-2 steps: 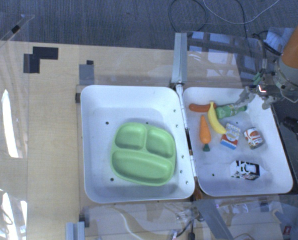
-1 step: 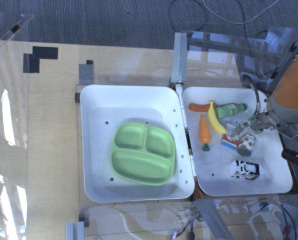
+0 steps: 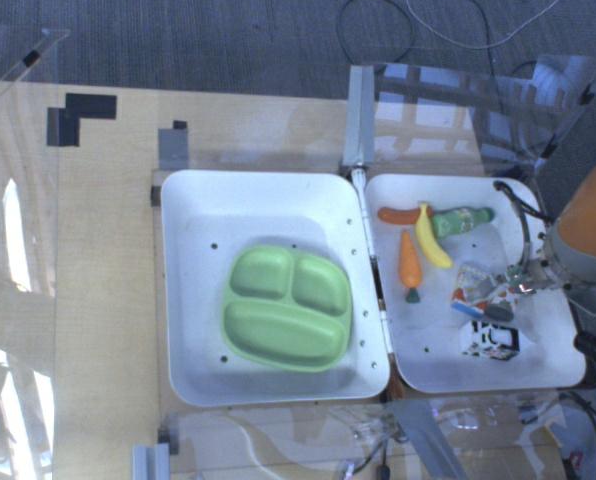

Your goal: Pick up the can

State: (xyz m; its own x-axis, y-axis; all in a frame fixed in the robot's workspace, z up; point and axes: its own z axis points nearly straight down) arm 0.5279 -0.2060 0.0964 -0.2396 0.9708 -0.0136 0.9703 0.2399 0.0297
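In the right bin [image 3: 548, 368], a silvery can with red marks [image 3: 472, 281] lies on its side near the middle. My gripper [image 3: 505, 293] reaches in from the right edge and sits low just to the right of the can, touching or nearly touching it. The grey arm with its orange band [image 3: 588, 218] rises behind it. A blue strip [image 3: 467, 309] shows just below the can.
The right bin also holds a red sausage [image 3: 398, 213], a yellow banana [image 3: 433, 243], a green bottle [image 3: 464, 220], an orange carrot [image 3: 409, 260] and a black-and-white packet [image 3: 493, 340]. The left bin [image 3: 188, 268] holds a green divided tray [image 3: 286, 308].
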